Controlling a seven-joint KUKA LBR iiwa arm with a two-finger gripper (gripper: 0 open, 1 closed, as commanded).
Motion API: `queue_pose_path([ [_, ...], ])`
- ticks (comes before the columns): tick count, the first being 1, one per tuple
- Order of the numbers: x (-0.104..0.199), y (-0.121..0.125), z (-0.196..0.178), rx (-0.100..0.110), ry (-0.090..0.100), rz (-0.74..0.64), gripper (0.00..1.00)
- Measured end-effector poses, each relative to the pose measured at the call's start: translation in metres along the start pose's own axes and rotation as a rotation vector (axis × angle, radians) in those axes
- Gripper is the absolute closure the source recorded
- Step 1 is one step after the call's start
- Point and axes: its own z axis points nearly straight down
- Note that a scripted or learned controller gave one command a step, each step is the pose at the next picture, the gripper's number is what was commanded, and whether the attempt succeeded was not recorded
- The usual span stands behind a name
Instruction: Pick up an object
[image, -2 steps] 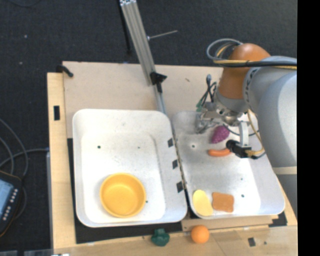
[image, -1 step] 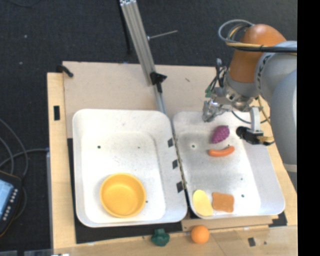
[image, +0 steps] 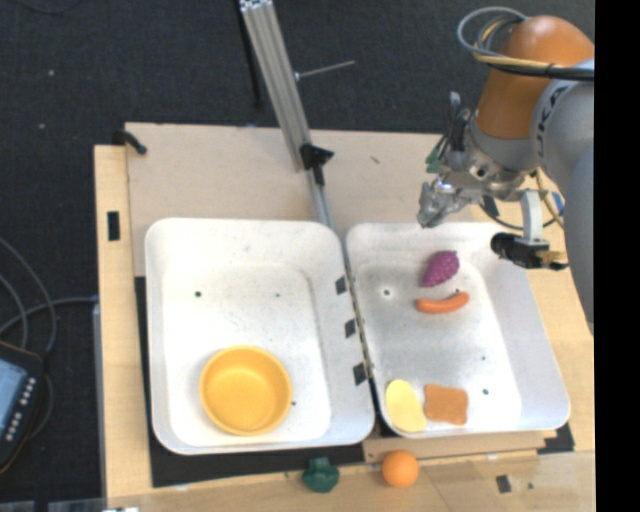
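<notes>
Jaws (image: 436, 212) hang above back edge of right bin (image: 520, 330); can't tell if apart or together. Purple lump (image: 440, 268) lies in right bin, just under jaws. Orange sausage (image: 441, 304) right beside it. Yellow bowl (image: 246, 390) in left bin (image: 240, 260).

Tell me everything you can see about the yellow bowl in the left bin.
The yellow bowl is round, smooth and looks like plastic, a deeper orange-yellow inside. It sits upright, open side up, with nothing in it, on the floor of the left bin near its front edge. Nothing else touches it, and it is far from the pincer.
</notes>
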Motion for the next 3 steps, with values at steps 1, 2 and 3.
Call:
queue_pose_path([
  [1,0.049,-0.014,0.001,0.003,0.001,-0.005,1.00],
  [2,0.112,-0.019,-0.004,0.003,0.003,-0.007,1.00],
  [3,0.168,-0.027,-0.020,0.001,0.003,-0.008,1.00],
])
